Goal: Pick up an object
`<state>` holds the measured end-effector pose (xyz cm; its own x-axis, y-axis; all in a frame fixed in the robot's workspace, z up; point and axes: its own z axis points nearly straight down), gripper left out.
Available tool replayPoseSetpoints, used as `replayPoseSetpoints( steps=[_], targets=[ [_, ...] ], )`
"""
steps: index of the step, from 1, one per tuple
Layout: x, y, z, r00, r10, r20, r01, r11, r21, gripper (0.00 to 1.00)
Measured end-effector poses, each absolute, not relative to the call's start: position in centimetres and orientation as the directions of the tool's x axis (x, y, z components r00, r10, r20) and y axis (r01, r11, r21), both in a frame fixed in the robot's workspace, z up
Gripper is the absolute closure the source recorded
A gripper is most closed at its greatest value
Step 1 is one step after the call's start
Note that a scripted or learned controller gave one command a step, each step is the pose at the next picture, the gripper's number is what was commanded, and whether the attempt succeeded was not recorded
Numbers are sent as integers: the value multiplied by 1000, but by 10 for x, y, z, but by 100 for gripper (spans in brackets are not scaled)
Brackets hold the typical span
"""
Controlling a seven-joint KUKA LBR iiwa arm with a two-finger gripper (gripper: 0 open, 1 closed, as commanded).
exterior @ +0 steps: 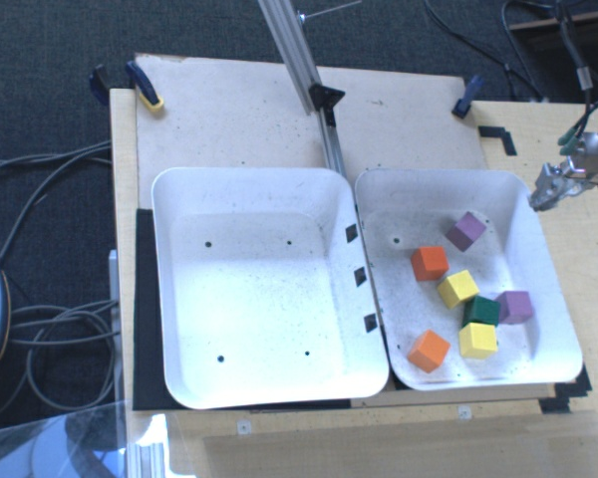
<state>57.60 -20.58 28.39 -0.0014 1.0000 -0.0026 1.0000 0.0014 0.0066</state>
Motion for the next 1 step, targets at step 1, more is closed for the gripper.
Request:
replayPoseSetpoints(
  steps=[1],
  targets=[
    [590, -150, 269, -7, 1000, 2, 1000, 7, -1, 100]
  ],
)
